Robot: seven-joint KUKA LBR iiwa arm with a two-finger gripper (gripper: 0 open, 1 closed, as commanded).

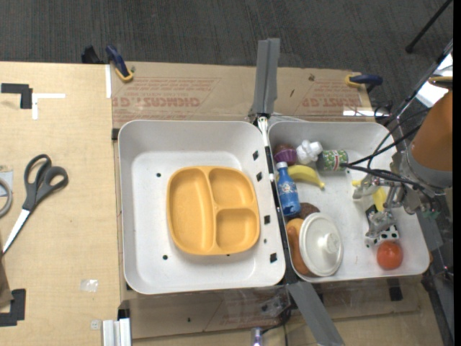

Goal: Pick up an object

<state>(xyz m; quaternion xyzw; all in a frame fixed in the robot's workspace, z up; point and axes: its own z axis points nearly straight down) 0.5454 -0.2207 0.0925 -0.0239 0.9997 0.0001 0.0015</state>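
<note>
Mirrored red lettering on the brown cardboard sheet (238, 92) behind the bins is too faint to read, and the label on the small blue plastic bottle (287, 189) is illegible. The metal two-finger gripper (376, 229) hangs at five o'clock in the right white bin (346, 125), touching a black-and-white spotted die (389, 234) beside a glossy round red tomato (389, 255); whether its fingers are parted or clenched I cannot tell. At nine o'clock, the smooth yellow three-compartment plastic plate (213, 210) lies in the left white bin (137, 215).

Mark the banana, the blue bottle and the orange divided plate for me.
banana (310, 176): camera view, middle of its curved body.
blue bottle (288, 193): camera view, on its label.
orange divided plate (189, 207): camera view, floor of the large compartment.
</note>
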